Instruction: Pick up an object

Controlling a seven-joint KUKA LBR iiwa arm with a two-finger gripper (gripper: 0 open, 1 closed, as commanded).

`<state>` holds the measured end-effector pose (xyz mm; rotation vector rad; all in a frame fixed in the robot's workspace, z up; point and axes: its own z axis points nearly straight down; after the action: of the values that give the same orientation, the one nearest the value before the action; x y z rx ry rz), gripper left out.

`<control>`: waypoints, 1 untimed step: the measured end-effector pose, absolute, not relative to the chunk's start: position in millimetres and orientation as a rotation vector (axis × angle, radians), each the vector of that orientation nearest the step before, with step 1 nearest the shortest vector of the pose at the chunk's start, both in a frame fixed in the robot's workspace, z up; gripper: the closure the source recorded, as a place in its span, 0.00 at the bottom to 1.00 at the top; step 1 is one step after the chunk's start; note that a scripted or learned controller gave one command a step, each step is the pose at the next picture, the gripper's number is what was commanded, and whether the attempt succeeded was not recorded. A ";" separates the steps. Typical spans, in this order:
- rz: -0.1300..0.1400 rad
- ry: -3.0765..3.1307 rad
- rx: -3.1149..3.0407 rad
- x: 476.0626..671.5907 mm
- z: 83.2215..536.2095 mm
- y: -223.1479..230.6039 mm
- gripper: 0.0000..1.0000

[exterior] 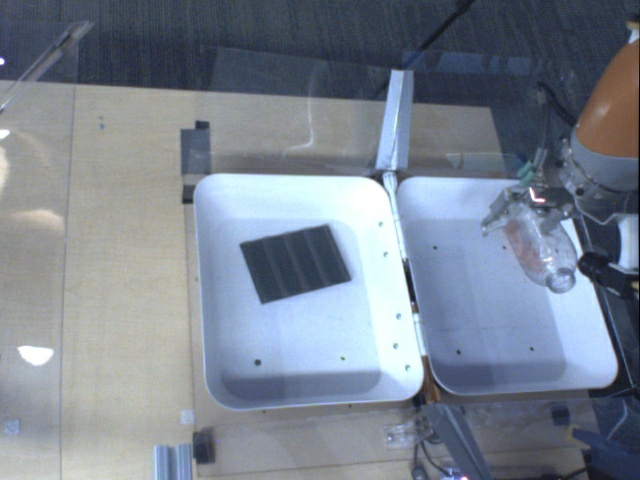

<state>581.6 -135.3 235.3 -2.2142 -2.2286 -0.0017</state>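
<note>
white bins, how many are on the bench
2. The left bin holds a dark ribbed pad; the right bin sits beside it, with the gripper over its far right part.

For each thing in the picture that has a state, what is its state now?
dark ribbed pad: lying flat in the left bin, turned at a slight angle, untouched.
clear plastic object: in the right bin, right under the gripper; whether it is gripped, I cannot tell.
gripper: over the right bin's upper right part.
</note>
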 end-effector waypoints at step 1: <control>-0.002 -2.481 -1.931 603.5 97.1 -205.0 0.00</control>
<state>603.5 -205.0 97.1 -1.9308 -2.4810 -0.0024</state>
